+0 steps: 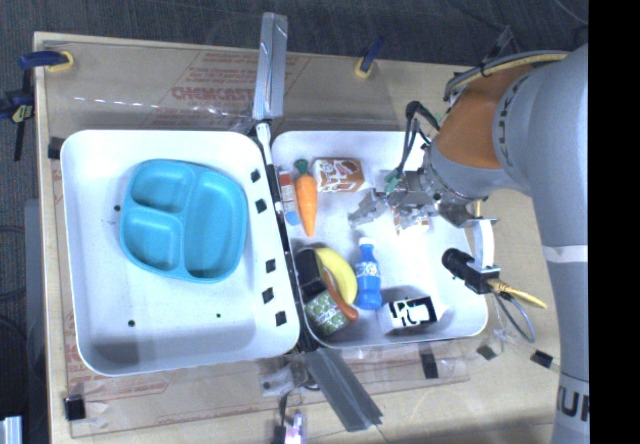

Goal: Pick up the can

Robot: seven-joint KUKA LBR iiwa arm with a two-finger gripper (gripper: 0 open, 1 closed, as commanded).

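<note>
Two white bins sit side by side on the table (pixel 150 82). The left bin (pixel 90 262) holds one blue sectioned plate (pixel 185 219).

The right bin (pixel 440 327) holds the rest, counted:
- one carrot (pixel 307 202)
- one brown packet (pixel 337 174)
- one banana (pixel 340 273)
- one blue bottle (pixel 367 277)
- one black-and-white box (pixel 410 312)
- one can (pixel 325 313), green-patterned

The can lies at the bin's 7 o'clock corner, tight against the divider wall. The banana touches it from 12 o'clock, and the bottle lies just beside it.

The claw (pixel 400 204) hangs over the bin's middle, toward 2 o'clock from the can and well apart from it. Its parts blur against the white floor, so I cannot tell whether it is wide or narrow. Nothing is visibly held.

Judgement: the can's crowded corner position likely leaves little room for a grasp.
</note>
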